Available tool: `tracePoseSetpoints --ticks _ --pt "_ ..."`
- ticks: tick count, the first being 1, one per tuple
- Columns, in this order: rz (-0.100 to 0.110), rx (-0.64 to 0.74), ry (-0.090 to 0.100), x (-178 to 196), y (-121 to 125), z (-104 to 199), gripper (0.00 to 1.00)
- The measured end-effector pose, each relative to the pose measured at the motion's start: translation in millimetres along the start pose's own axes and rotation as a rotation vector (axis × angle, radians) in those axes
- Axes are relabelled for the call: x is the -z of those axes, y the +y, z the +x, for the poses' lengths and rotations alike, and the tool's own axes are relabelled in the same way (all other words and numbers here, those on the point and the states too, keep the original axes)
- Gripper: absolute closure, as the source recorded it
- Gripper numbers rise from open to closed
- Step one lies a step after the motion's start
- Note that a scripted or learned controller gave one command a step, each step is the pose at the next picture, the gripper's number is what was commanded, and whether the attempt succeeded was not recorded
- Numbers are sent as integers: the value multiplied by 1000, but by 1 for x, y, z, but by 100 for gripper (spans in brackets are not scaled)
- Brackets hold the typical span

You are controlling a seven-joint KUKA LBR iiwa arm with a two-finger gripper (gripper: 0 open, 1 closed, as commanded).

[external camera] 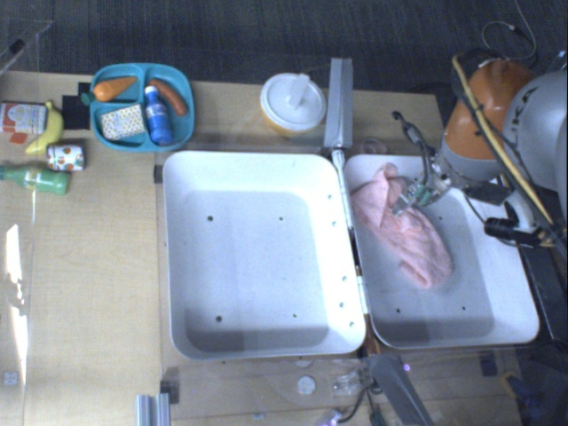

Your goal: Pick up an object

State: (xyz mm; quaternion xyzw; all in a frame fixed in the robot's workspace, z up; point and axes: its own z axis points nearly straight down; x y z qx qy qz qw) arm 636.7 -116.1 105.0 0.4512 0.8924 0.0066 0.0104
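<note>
A crumpled pink cloth (404,227) lies in the right bin (497,313), stretching from its upper left corner toward the middle. My gripper (414,197) reaches in from the right and sits low over the cloth's upper right edge, its tips touching or nearly touching the fabric. The grey arm with its orange band (479,105) stands at the right behind it.
The left bin (257,256) sits beside the right one, with a metal divider (338,105) above the seam. At the back left are a blue tray of toy food (142,105), a yellow lidded cup (293,103), a banana, a can and a green bottle (35,179).
</note>
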Motion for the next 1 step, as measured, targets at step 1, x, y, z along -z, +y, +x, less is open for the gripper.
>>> tracePoseSetpoints --ticks 1 --pt "19 -208 8 80 50 9 100"
